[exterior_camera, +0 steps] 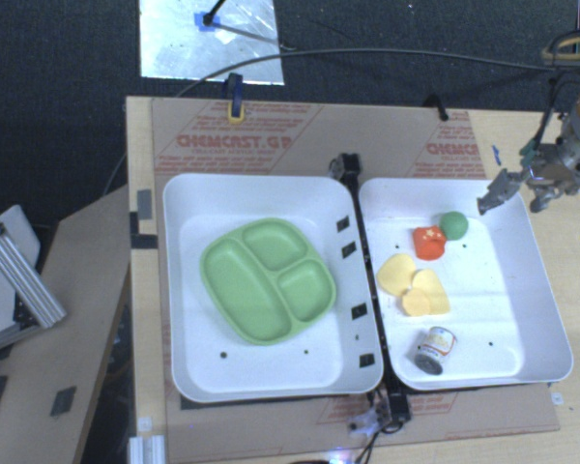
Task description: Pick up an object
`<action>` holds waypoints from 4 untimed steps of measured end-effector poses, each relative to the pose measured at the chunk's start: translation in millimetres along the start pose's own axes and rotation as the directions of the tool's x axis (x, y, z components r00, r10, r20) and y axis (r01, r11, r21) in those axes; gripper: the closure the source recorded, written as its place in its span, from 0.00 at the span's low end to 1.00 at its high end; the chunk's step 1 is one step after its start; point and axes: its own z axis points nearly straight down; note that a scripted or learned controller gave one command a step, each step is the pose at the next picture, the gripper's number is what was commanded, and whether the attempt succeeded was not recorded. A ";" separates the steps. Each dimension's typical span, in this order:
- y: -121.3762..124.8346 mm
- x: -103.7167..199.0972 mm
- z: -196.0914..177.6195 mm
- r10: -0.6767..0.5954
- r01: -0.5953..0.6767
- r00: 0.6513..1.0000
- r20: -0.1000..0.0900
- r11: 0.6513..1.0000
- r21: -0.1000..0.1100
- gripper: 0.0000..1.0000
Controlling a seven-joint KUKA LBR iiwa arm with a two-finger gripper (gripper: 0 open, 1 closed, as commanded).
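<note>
Grey gripper [518, 193] is hovering, fingers apart, over the right bin [541, 288] far edge. You are risking a miss: the green ball [453, 225] is touching the orange piece [428, 244] and may roll.

**Q:** From where does the single camera look?

**A:** From above the worktop [300, 129], fixed, looking down at a slant. The near edge lies at the bottom of the frame, the far edge toward the top, where dark floor shows beyond.

**Q:** How near is it, and what does it take in?

**A:** It stands far enough back to take in both bins whole: the left bin [188, 259] and the right bin [532, 288], side by side near the middle. The arm enters from the right edge, its claw [517, 189] above the right bin's far corner.
</note>
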 end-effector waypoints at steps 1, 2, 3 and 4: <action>1.8 0.8 -6.4 -0.003 0.003 1.000 0.002 1.000 -0.010 0.00; 2.3 2.5 56.9 -0.001 0.001 1.000 0.001 1.000 -0.008 0.00; 3.4 8.6 119.0 -0.001 0.001 1.000 0.001 1.000 -0.007 0.00; 3.9 9.1 172.3 0.000 0.000 1.000 0.000 1.000 -0.007 0.00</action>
